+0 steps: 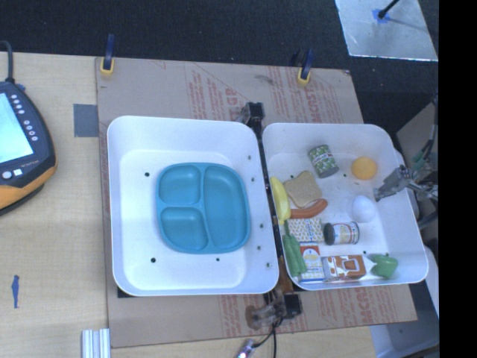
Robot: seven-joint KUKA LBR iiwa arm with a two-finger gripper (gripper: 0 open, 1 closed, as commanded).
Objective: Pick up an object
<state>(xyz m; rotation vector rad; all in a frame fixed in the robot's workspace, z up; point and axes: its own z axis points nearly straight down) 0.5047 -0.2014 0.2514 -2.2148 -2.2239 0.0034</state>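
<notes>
The right bin (337, 130) holds several small items. Among them are a green can (323, 160), an orange ball (364, 168), a slice of bread (302, 189), a banana (279, 198), a sausage (307, 209), a white egg (364, 208), a small jar (341, 233), a printed carton (344, 267) and a green pepper (384, 265). My gripper (390, 187) reaches in over the bin's right rim, just right of the orange ball and above the egg. It sits low and small at the view's edge, and nothing shows in its hold.
The left bin (134, 148) holds a blue divided plate (203, 206). A teach pendant (19, 148) lies at the bench's far left. Two clamps (108, 57) pin the cardboard sheet at the back. A green cucumber (292, 256) lies along the right bin's left wall.
</notes>
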